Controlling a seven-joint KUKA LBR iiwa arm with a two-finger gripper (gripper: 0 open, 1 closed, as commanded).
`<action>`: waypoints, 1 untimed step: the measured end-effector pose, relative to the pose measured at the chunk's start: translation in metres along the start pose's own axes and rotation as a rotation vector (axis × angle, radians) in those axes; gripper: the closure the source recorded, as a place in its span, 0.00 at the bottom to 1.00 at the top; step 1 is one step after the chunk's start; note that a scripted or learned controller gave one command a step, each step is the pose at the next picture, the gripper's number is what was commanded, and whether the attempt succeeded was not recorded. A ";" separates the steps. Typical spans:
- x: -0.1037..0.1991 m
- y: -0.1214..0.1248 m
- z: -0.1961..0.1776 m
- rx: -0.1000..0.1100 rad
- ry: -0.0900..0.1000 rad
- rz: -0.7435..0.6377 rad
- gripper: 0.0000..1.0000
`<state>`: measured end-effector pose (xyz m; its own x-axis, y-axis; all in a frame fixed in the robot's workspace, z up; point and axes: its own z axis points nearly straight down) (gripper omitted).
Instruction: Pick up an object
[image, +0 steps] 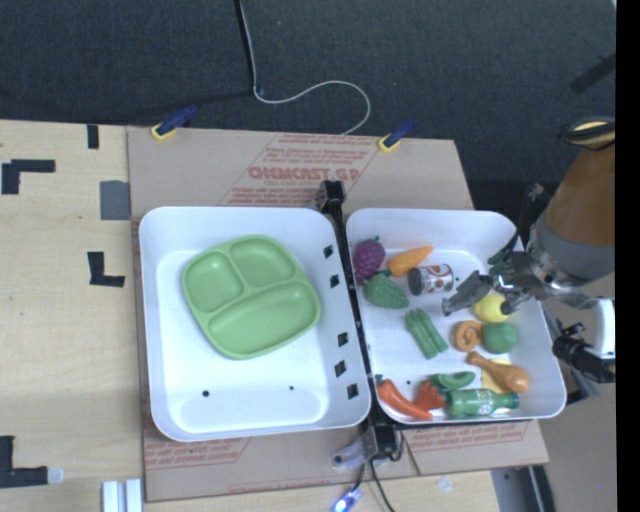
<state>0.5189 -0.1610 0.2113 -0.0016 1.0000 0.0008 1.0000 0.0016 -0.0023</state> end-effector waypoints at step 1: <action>0.001 0.000 -0.010 0.001 0.000 -0.002 1.00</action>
<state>0.5192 -0.1603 0.2209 -0.0034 1.0000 0.0011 1.0000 0.0034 -0.0029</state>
